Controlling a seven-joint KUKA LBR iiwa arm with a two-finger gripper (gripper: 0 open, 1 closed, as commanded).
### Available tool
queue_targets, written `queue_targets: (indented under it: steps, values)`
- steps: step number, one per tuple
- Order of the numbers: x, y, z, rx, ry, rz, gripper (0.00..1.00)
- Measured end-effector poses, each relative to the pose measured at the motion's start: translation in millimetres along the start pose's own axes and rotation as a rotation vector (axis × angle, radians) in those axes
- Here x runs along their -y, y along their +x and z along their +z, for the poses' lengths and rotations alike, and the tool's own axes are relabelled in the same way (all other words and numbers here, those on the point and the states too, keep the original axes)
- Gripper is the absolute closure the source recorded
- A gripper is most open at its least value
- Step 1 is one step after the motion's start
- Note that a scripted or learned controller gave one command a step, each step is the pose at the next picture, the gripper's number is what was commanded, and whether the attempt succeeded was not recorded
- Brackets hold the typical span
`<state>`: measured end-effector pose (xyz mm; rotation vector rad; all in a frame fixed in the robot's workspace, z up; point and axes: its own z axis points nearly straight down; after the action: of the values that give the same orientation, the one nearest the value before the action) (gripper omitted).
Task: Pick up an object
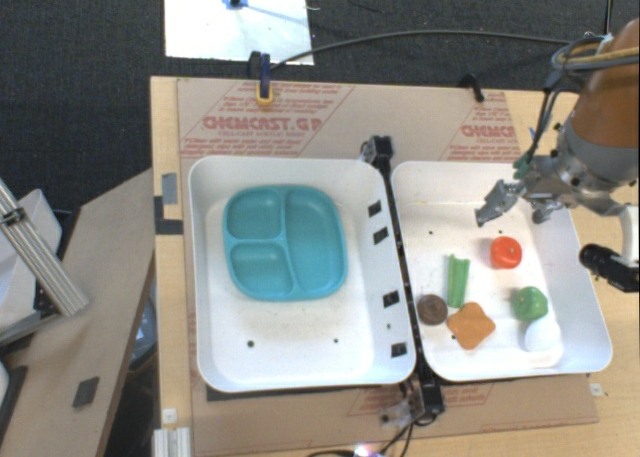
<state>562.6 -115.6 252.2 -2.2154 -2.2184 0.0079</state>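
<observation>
**A:** Over the right bin (590, 275), near its far edge, hangs the gripper (512, 201), low above the bin floor. Is anything between its fingers?

**B:** Nothing I can see. The fingers look spread apart, dark prongs pointing down and to the camera's left, with bare white floor under them. So the step in hand is the approach: no grasp yet.

**A:** What can it pick?

**B:** 6 things, all in the near half of that bin. The red tomato-like ball (506, 252) lies closest, just toward the near edge from the fingertips. A green stick (458, 280) lies upright beside the bin's left wall, with a brown round piece (432, 309) at its foot. An orange flat piece (470, 325) sits by the near edge, a green lumpy piece (529, 301) further right, and a white lump (541, 335) in the near right corner.

**A:** And the left bin (200, 245)?

**B:** It carries a teal divided plate (284, 243).

**A:** The next move?

**B:** I judge it should shift toward the near edge, centre over the red ball, descend, then close. Being round, it may roll aside.
</observation>
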Motion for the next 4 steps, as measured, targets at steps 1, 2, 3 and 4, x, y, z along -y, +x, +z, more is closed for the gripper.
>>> queue_targets:
  steps: [1, 2, 3, 4]
  values:
    - [-1.9, 0.0, -5.0, 0.001, -0.01, -0.002, 0.0]
    - [4.4, -6.8, 43.0, 0.001, -0.006, 0.001, 0.0]
    - [-4.4, -11.9, 93.0, 0.001, -0.006, 0.0, 0.0]
    - [-6.5, -13.1, 132.5, 0.001, -0.011, 0.0, 0.0]
